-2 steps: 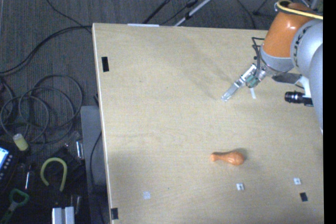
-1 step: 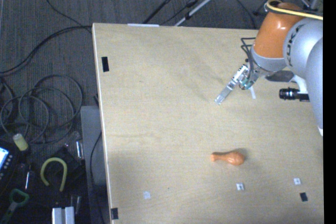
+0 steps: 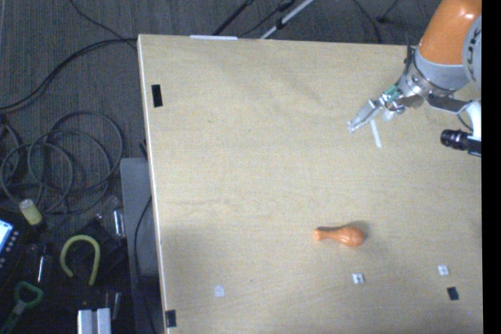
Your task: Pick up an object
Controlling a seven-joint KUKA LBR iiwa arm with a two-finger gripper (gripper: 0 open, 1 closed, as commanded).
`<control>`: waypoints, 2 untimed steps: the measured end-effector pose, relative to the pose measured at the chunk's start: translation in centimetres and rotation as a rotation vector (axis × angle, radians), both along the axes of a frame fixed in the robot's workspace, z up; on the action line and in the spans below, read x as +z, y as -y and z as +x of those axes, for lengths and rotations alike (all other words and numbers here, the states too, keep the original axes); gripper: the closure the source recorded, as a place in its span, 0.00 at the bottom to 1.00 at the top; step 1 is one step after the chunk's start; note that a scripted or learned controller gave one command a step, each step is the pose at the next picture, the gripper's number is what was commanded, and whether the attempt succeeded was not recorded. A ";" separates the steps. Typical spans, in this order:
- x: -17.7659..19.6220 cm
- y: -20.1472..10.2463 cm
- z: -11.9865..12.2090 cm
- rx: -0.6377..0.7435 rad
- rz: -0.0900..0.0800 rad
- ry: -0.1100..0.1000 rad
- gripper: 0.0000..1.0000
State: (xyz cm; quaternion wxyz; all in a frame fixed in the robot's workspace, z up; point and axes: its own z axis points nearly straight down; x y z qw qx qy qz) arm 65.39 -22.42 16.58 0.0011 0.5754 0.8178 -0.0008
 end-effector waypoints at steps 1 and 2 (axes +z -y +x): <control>-8.2 -3.8 1.4 0.074 0.002 -0.002 0.00; -1.0 -0.9 1.5 -0.134 0.000 0.000 0.00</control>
